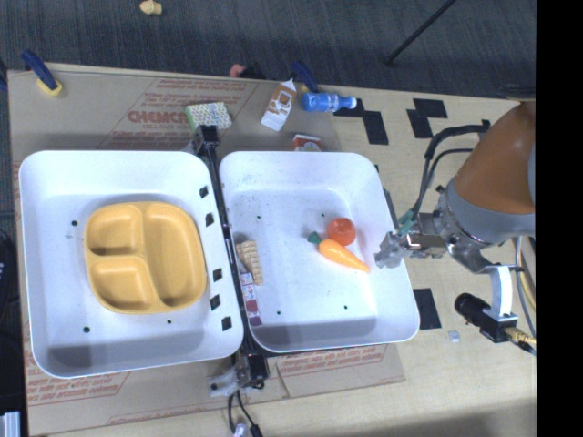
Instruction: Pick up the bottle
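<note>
A small blue bottle (321, 102) with a pale cap lies on its side on the cardboard behind the right bin (273, 312), outside both bins. My gripper (392, 251) hangs over the right rim of the right bin, well in front of and to the right of the bottle. Just left of the gripper, inside the bin, lie an orange carrot (343, 256) and a red tomato (342, 230). Nothing shows in the gripper's grasp.
The left bin (46, 271) holds a yellow divided plate (146, 255). A waffle-like piece (248, 260) lies at the right bin's left wall. A small carton (279, 106), a green sponge (208, 115) and another small pack (306, 141) lie near the bottle.
</note>
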Robot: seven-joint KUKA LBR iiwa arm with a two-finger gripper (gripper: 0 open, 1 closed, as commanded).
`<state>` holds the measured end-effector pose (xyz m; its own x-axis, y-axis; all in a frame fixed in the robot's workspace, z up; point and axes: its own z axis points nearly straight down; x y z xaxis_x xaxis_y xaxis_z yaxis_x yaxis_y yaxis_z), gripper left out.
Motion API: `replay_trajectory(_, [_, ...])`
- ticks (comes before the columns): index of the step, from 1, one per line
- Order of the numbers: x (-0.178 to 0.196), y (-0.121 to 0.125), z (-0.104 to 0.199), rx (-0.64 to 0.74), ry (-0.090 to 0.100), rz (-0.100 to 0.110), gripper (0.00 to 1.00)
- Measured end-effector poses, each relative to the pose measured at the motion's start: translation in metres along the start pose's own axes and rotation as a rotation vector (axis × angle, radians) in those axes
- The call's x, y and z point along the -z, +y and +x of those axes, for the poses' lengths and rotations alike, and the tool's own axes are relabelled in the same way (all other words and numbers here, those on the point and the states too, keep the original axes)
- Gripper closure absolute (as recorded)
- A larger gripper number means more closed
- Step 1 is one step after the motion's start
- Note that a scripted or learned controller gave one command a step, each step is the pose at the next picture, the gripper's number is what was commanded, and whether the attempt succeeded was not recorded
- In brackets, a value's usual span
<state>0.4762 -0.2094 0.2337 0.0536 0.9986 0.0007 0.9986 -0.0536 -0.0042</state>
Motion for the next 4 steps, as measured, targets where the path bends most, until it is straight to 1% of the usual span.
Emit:
replay_trajectory(1, [-0.013,0.0,0.003,-0.21,0.002,0.002,1.0])
replay_trajectory(2, [-0.006,0.0,0.004,-0.194,0.0,-0.003,1.0])
replay_trajectory(3, [-0.017,0.0,0.006,-0.426,0.002,0.001,1.0])
replay_trajectory(4, [-0.016,0.0,0.01,-0.679,0.001,-0.001,1.0])
